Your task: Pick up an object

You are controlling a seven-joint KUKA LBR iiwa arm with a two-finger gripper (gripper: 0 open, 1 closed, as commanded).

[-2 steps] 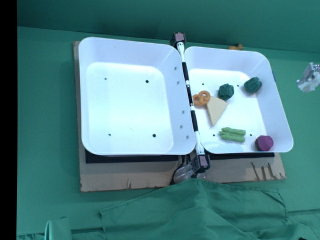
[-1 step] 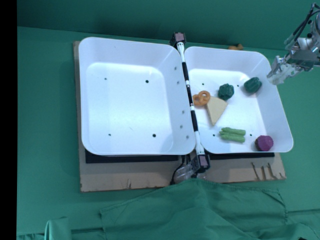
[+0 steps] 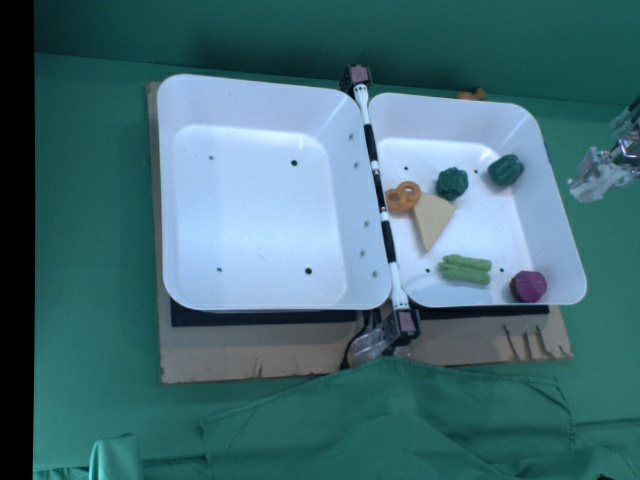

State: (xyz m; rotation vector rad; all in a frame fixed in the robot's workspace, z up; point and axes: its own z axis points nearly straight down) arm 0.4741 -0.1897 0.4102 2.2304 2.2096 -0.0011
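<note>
The right bin holds several small toy foods. An orange pretzel lies by its left wall, touching a pale yellow cheese wedge. Two dark green leafy pieces sit further back, one near the middle and one toward the right wall. Light green beans lie near the front, and a purple lump rests in the front right corner. My gripper hangs at the right edge of the view, outside the right bin and beyond its right wall, with nothing seen between its fingers.
The left bin stands beside the right one, with a black and white bar along the seam between them. Both rest on cardboard over green cloth. A fold of green cloth lies in front. A small orange item sits behind the right bin.
</note>
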